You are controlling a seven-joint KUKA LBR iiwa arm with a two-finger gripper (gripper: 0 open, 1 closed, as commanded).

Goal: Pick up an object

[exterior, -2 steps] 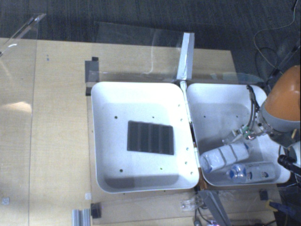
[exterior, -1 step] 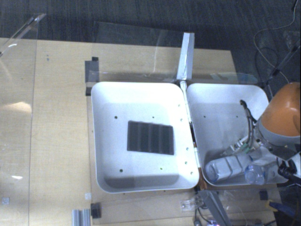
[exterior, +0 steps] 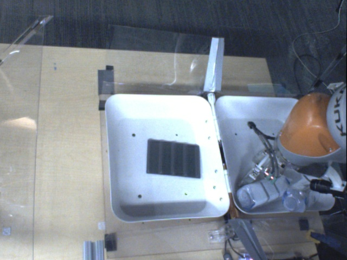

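While the arm reaches in from the right, its orange band sits over the right bin, wrist angled down toward that bin's near half. Pincer is low in the right bin, near the middle of the bin floor, with dark cables looping off it toward the far wall. Can't tell whether it is open or closed, the tips are lost in clutter and glare.

Clear plastic bottle lies on its side along the near wall of the right bin, just in front of the pincer; contact cannot be told. A second clear bottle-like item lies just beside it to the right, partly under the arm, outline blurry. Nothing visibly lifted, both rest on the bin floor.

Left bin is white with rounded corners and a dark ribbed rectangular piece lying flat near the centre of its floor, well apart from the pincer. The two bins touch along a shared edge, with a grey upright strip at the far end of that seam.

Desk is light wood; a clear panel covers its left side. Dark carpet lies beyond the far edge.
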